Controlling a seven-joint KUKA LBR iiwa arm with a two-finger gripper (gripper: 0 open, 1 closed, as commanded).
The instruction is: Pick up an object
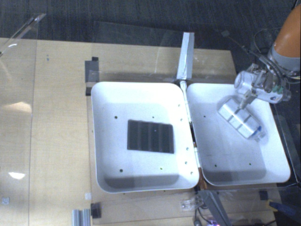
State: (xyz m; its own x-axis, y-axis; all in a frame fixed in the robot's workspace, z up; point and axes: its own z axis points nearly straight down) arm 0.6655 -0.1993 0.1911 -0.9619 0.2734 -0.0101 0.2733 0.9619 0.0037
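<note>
A silvery white block (241, 119) with a bluish end lies tilted in the right bin (221, 168), toward its far right part. My gripper (245, 101) hangs over the block's far end, reaching in from the right under the orange band of the arm (288, 40). Its tip is at or just above the block's top; whether they touch I cannot tell. In the left bin (108, 107) a dark, ribbed rectangular pad (150, 136) lies flat near the middle.
A grey metal bar (185, 55) stands behind the seam between the two bins. Cables (263, 36) run near the arm at the upper right. A clear sheet covers the wooden bench (47, 126) on the left.
</note>
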